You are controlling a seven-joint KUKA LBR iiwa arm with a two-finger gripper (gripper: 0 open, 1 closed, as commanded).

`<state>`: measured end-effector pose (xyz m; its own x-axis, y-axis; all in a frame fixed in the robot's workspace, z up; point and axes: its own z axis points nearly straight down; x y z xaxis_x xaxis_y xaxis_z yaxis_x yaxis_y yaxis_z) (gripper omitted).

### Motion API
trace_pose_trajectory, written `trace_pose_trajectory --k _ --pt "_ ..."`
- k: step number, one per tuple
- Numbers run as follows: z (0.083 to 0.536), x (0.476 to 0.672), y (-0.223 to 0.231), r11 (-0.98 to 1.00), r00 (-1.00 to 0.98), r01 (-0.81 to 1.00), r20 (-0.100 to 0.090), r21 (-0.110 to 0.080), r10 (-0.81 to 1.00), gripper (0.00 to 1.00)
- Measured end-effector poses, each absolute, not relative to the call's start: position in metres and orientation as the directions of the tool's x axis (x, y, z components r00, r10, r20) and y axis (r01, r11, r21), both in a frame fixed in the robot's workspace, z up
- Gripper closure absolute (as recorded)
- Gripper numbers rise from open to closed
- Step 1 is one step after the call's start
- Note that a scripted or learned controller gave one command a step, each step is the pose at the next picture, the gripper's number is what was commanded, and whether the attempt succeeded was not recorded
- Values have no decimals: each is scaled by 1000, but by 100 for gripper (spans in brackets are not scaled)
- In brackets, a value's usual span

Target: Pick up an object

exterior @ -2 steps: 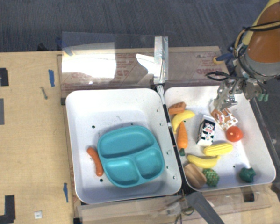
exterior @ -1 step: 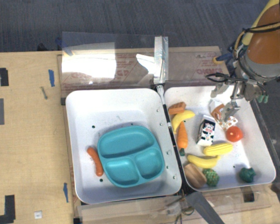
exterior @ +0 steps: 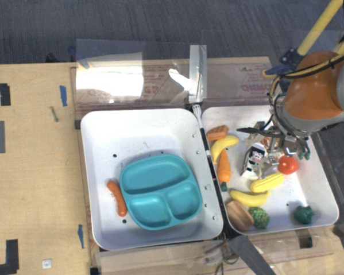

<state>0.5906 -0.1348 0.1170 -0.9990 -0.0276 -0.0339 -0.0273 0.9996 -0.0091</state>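
Whether the fingers of the gripper (exterior: 264,158) are apart or together cannot be told; the arm's orange band (exterior: 312,95) hides much. They sit low in the right bin (exterior: 324,180), beside a tomato (exterior: 287,165) and corn cob (exterior: 267,183).

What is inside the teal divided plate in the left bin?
The teal divided plate shows three bare compartments, nothing in them. A sausage lies beside its left edge on the left bin floor. Whatever is under the plate is covered.
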Motion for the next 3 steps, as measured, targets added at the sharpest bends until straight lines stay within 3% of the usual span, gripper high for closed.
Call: trace_pose_trajectory --k 1,2,3 --pt "112 582 -115 996 -995 93 -51 -15 92 0" --pt "90 561 -92 973 -972 233 -14 2 233 0" --pt "193 644 -67 948 -948 318 -19 6 318 0"
